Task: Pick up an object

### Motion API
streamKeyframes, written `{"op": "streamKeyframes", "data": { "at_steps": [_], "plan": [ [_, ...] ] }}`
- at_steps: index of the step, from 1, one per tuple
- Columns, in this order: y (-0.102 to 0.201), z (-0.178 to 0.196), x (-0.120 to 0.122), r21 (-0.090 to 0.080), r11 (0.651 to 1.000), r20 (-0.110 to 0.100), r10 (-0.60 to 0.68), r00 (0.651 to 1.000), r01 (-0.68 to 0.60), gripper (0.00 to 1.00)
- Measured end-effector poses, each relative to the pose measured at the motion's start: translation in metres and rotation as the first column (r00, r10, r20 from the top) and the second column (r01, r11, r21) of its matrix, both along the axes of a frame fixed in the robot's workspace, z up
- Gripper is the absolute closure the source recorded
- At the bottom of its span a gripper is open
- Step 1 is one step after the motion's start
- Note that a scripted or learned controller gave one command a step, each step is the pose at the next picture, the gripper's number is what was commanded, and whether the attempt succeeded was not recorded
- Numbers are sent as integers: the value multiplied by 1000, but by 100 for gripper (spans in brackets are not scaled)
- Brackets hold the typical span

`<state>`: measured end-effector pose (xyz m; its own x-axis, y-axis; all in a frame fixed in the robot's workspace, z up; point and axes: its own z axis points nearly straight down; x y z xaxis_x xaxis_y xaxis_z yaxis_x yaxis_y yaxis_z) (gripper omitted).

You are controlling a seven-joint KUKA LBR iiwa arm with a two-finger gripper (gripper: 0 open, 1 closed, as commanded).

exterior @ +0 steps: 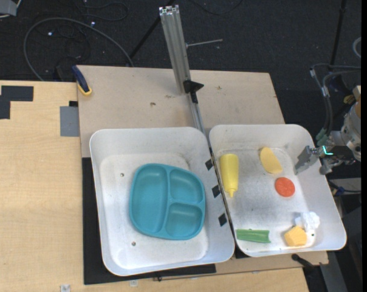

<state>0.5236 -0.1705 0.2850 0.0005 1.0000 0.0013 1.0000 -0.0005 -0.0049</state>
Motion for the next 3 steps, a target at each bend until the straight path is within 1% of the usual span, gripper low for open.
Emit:
{"op": "streamKeyframes", "data": {
  "at_steps": [1, 2, 3],
  "plan": [
    [0, 1, 0, 0, 1000, 2, 0, 1000, 0, 0],
    [1, -42, 0, 0, 1000, -1, 0, 1000, 0, 0],
    [-3, -99, 8, 1, 1000, -3, 0, 1000, 0, 0]
  ]
}}
